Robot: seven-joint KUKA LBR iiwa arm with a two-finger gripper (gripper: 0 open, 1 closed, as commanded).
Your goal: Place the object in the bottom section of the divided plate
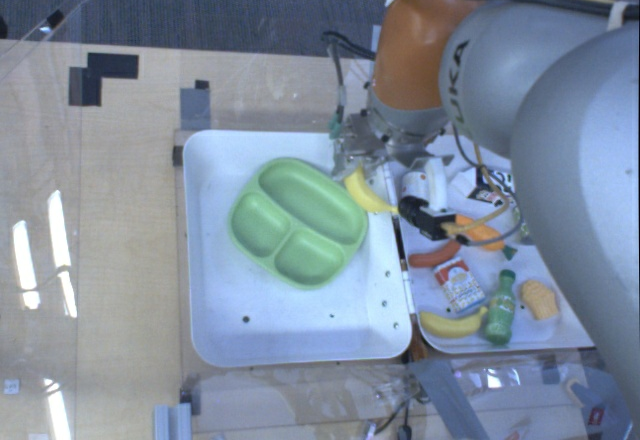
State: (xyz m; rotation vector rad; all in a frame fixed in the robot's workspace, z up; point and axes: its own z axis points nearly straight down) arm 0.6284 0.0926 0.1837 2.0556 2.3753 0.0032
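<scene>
The green divided plate (298, 222) lies in the left white bin (290, 328). It has one long section at the top and two smaller ones below. My gripper (352, 164) hangs over the plate's upper right rim, under the orange wrist band. A yellow banana (366, 195) slants down from the fingers, its upper end pinched between them. Its lower end points right, toward the wall between the bins. The banana sits just off the plate's right edge, not inside any section.
The right bin (570, 333) holds a red sausage (433, 254), a carrot (482, 230), a small carton (460, 286), a green bottle (500, 309), a second banana (449, 324) and a bread piece (540, 300). The grey arm covers the right side.
</scene>
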